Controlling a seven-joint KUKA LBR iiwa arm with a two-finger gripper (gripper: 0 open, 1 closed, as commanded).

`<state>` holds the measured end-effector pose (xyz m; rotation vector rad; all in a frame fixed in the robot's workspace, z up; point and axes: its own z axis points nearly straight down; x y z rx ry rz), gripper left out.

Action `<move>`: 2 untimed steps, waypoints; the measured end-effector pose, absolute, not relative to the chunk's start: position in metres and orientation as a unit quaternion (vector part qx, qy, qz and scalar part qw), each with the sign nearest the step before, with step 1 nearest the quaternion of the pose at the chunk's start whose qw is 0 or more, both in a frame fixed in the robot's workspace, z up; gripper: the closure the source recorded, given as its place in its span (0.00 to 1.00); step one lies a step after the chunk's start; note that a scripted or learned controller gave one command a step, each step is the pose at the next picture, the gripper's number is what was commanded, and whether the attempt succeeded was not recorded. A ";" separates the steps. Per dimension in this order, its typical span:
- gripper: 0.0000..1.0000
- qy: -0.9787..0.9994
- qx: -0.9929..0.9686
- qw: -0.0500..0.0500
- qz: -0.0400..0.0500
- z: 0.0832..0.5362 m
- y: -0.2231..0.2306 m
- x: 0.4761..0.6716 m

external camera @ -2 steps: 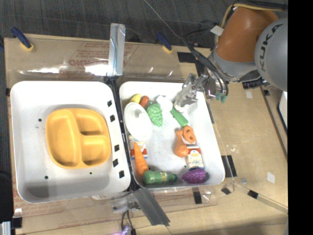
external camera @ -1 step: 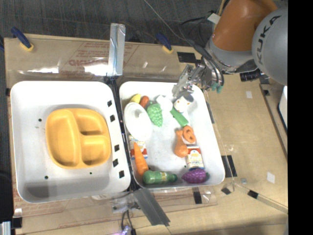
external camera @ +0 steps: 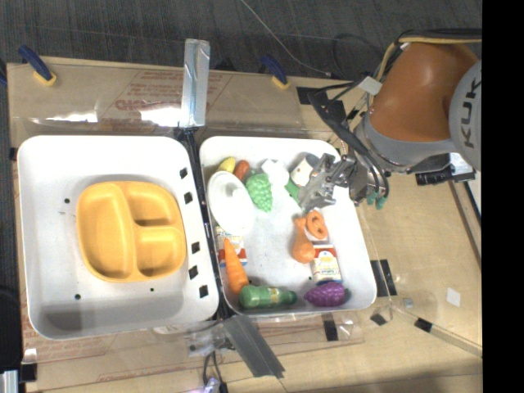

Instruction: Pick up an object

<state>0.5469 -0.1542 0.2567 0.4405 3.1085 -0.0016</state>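
Note:
My gripper [external camera: 318, 188] hangs over the upper right part of the right bin [external camera: 357, 219], reaching in from the right. Just below it lies an orange toy [external camera: 309, 237], and a small white carton [external camera: 326, 263] sits below that. A green piece [external camera: 291, 189] and a white block [external camera: 302, 170] lie beside the gripper's left side. Further left are a bunch of green grapes [external camera: 259, 191] and a white bowl [external camera: 228, 203]. Nothing can be seen held in the gripper.
The right bin also holds a yellow lemon [external camera: 226, 165], a red tomato [external camera: 242, 170], an orange carrot [external camera: 235, 270], a green bottle [external camera: 267, 297] and purple grapes [external camera: 326, 294]. The left bin [external camera: 41, 187] holds a yellow divided tray [external camera: 131, 228].

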 end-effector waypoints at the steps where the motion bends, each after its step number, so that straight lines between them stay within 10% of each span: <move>1: 1.00 0.996 0.084 -0.003 0.001 0.184 -0.140 0.590; 2: 1.00 0.996 0.090 0.002 0.000 0.200 -0.134 0.617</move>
